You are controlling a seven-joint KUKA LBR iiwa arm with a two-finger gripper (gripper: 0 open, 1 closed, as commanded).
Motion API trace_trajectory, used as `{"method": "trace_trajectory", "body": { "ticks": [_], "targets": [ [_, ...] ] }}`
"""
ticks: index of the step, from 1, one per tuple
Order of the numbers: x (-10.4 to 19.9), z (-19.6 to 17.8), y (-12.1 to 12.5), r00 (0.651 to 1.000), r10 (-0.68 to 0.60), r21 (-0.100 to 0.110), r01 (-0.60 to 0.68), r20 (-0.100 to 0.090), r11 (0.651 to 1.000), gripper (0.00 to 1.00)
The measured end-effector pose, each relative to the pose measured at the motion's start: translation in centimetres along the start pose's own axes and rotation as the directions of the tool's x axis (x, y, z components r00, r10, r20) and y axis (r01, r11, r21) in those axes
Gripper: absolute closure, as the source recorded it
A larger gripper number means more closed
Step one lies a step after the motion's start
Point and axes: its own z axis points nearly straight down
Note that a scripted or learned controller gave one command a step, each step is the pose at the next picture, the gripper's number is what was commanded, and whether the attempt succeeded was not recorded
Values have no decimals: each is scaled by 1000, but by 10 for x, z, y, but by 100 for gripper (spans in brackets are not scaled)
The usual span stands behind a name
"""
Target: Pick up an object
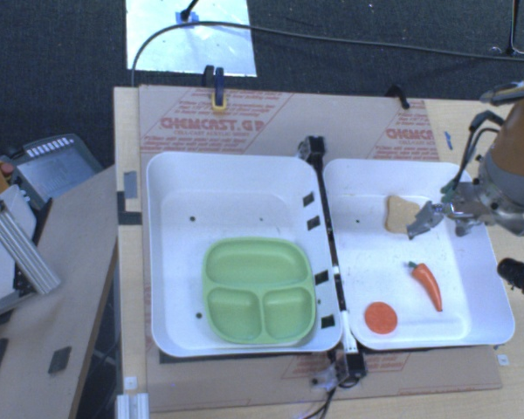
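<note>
My claw [430, 218] is positioned above the right bin [498, 308], in its upper portion, at the end of my arm [511, 168], which enters from the right. Claw state: undetermined; at this angle the grey hardware blurs together and I cannot tell how it is set. Nothing is visibly carried in it, so I judge the pick as not yet accomplished. Candidate objects in the right bin: a tan bread-like piece [399, 212] lying flat just beside the claw tip, on its left and possibly touching it; an orange carrot [427, 285] lying diagonally nearer the front, apart from the claw; a flat orange-red disc [382, 318] near the front left corner of that bin, well apart from the claw. The left bin [170, 260] contains a green divided plate [258, 288] with three compartments, well away from my current position. Status: approach phase appears under way, with the tan piece as the probable target given its proximity. Remaining steps, as I judge them: align over the chosen object, descend, grip it, and lift it off the bin floor.
</note>
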Motion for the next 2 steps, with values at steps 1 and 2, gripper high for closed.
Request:
{"method": "trace_trajectory", "body": {
  "ticks": [1,2],
  "targets": [
    [0,-6,3,1000,-3,-12,3,2,1000,0],
    [6,47,12,1000,-3,-8,3,1,1000,0]
  ]
}}
